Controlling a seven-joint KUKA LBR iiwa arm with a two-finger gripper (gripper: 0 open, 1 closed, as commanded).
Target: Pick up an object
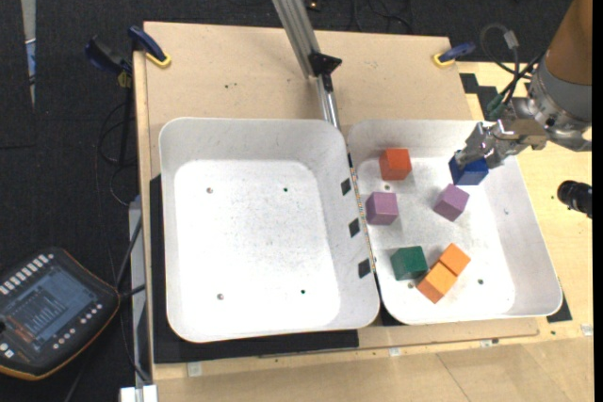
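At the right of the frame the pincer grips a blue block, raised above the right bin near a purple block

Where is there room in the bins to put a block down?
The left bin has bare floor from wall to wall. In the right bin, blocks crowd the middle: orange, two purple, green, two more orange. Its far-left corner and near-right corner, by the rim, are bare.
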